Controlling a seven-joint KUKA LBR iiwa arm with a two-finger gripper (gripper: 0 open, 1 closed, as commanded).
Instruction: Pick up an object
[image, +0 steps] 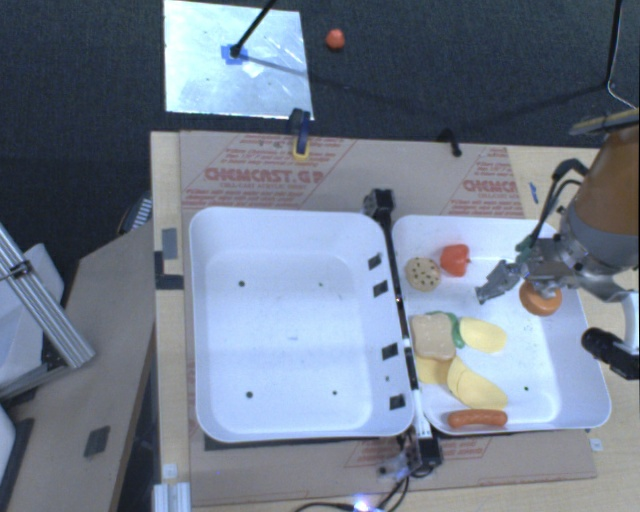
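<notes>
Dark carpet surrounds a cardboard-topped bench (330, 165) carrying two shallow white bins side by side. All the items lie in the right bin (575, 405): a red toy pepper (454, 259) and a speckled cookie (422, 273) near its far left corner, a slice of bread (433, 337) on a green piece against its left wall, yellow pieces (484, 335) beside and below the bread, and an orange sausage (477, 419) along the near edge. The gripper (492, 290) hangs over the bin's middle, just right of the pepper, its grey fingers spread apart and grasping nothing. An orange round object (541, 300) sits beside the wrist toward the right wall. The left bin (290, 240) adjoins it. A foil sheet (236, 60) and a small orange ball (335, 39) rest on the floor beyond.
</notes>
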